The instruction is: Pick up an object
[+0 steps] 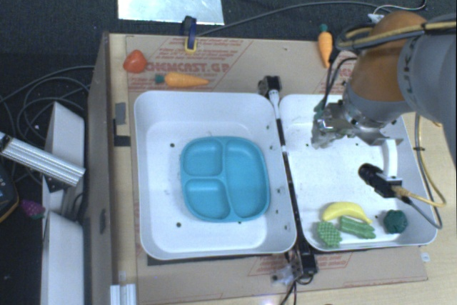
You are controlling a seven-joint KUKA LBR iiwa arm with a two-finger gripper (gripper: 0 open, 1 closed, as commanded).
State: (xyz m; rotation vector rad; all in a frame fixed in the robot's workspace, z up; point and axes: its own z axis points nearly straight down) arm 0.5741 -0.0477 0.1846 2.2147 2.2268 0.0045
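Note:
My gripper (323, 132) hangs over the upper left part of the right bin (307, 182), with bare white floor beneath it. Along that bin's front edge lie a yellow banana (346, 211), a bumpy light-green piece (328, 233), a green pod-shaped toy (357, 227) and a dark green lump (395, 221). All of them are well in front of the gripper and apart from it. Nothing shows between the gripper and the bin floor.
The left bin (161, 125) holds a blue divided plate (225, 178). On the board behind the bins lie a carrot (182, 80), a red-orange toy (134, 62) and a second carrot (325, 46). A black fitting with a cable (378, 180) hangs off the arm.

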